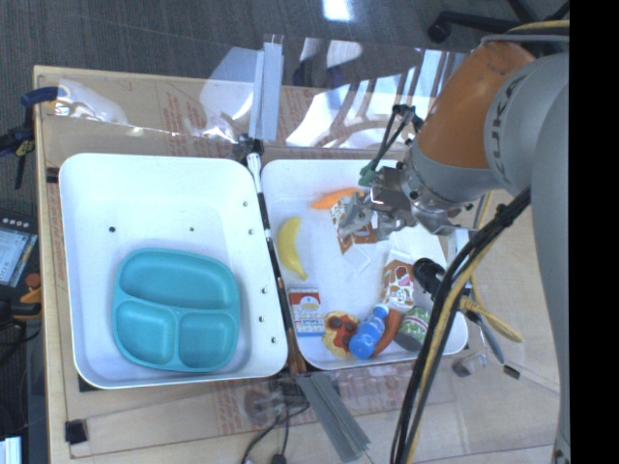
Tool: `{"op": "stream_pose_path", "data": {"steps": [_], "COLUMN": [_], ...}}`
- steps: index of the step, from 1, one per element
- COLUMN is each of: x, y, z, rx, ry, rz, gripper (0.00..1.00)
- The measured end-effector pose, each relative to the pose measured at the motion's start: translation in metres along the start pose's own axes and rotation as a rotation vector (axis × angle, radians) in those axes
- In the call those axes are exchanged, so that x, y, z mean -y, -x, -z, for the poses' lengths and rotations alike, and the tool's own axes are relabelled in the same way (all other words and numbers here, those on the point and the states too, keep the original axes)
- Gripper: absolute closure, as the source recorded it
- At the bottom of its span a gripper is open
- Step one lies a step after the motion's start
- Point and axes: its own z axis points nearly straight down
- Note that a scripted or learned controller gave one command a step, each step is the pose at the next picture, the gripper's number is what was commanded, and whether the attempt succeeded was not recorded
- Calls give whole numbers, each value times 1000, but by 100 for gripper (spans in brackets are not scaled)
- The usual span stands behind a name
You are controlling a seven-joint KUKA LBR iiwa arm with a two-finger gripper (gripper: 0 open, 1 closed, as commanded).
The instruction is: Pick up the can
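Observation:
The can, brown with a white and green label, lies in the right bin, just below and to the right of the gripper. My gripper hangs low over the middle of the right bin, beneath the grey wrist and orange band. A crumpled brown and silver packet sits right at its tip; whether it is held is unclear. The can lies apart from the gripper, partly behind a black cable.
A banana, a carrot, a small red and white box, a blue bottle and a red toy share the right bin. A teal divided plate rests in the left bin.

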Motion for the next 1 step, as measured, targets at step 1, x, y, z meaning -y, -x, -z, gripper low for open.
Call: {"op": "stream_pose_path", "data": {"steps": [1], "x": [23], "y": [-6], "z": [62], "rx": [1], "ry": [4], "rz": [279], "gripper": [100]}}
